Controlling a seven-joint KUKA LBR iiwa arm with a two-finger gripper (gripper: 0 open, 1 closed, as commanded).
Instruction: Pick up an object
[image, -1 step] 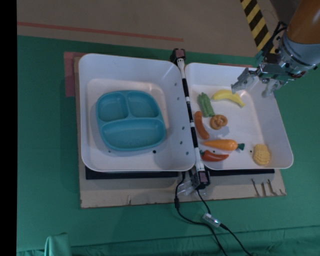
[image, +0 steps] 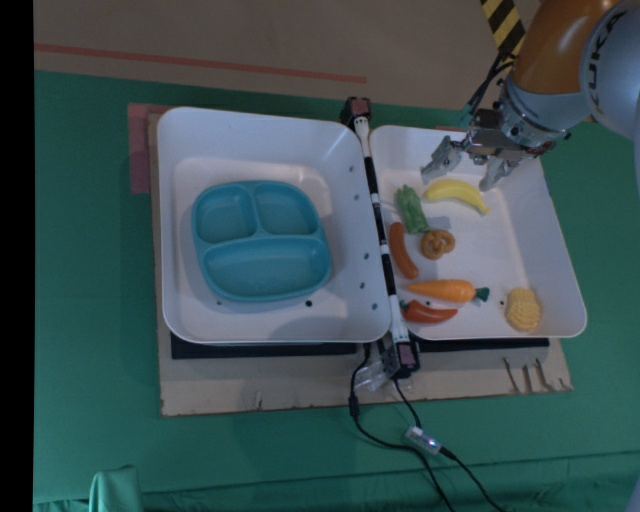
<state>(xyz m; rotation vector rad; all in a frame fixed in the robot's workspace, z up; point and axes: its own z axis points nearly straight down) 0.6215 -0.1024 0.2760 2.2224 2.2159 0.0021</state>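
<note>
**End effector spread above the banana in the right bin**

Green cloth covers the table (image: 90, 300), and on it lies a flat brown cardboard sheet (image: 260, 385) that carries two shallow white plastic bins side by side. A thin black cable (image: 400, 425) runs from the front of the bins toward the lower edge of the view.

In the left white bin (image: 200, 135) sits a blue plastic plate with three compartments (image: 260, 240), placed near the middle of the bin.

The right white bin (image: 555, 260) holds several small toy foods. A yellow curved toy banana (image: 457, 193) lies in the far part of the bin. Beside it, toward the left wall, is a small green toy vegetable (image: 411, 208). Below that come a long orange-red toy sausage (image: 403, 250) and a small brown twisted toy pastry (image: 437, 243), which are near each other but apart. Closer to the front lie an orange toy carrot with a dark green tip (image: 449, 290), a red toy pepper (image: 428, 313) just beside it, and a yellow bumpy toy corn piece (image: 522, 309) near the front right corner.

The grey and orange arm reaches in from the upper right. Its end effector (image: 468, 168) hangs just above the banana with its two fingers spread wide, one on each side, and nothing is between them.
</note>
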